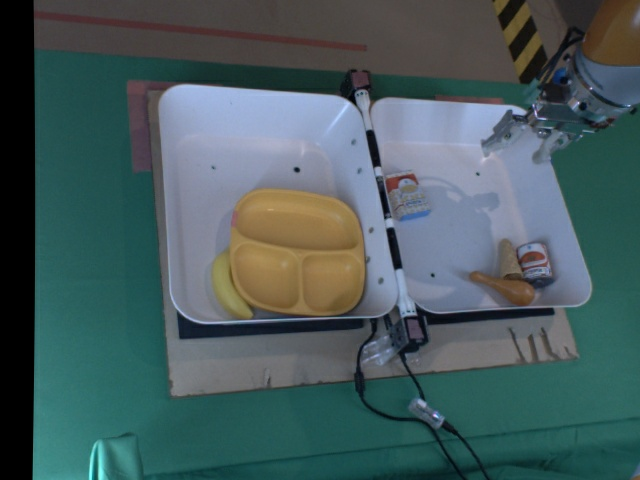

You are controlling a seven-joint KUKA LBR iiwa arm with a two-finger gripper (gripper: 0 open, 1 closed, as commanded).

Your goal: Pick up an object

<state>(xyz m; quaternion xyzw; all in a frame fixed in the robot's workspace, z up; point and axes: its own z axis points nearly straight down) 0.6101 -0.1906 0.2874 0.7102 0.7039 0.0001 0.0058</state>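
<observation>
Presently on the bench: two shallow white bins side by side on a cardboard sheet, which lies on green cloth.

Left bin: one yellow divided tray with three compartments, lying flat toward the near right of the bin. One banana, tucked against the tray's near-left edge and touching it, partly overlapped by the tray's rim.

Right bin: one small carton, red and white with a blue lower edge, lying close to the bin's left wall, beside the divider. One small can with a red and white label, in the near right corner. One wooden pear-shaped item, lying on its side just left of the can, thin end pointing left. One further tan piece, upright or tilted between the wooden item and the can; its kind cannot be told.

Gripper: hangs over the far right part of the right bin, well apart from every item in it. Its two fingers are spread, with nothing between them. Its shadow falls on the bin floor between the carton and the can.

Arm: grey with orange, entering from the upper right corner.

Other: black cable running from the clamp at the near end of the divider across the cloth; yellow and black hazard stripe on the floor at upper right.
</observation>
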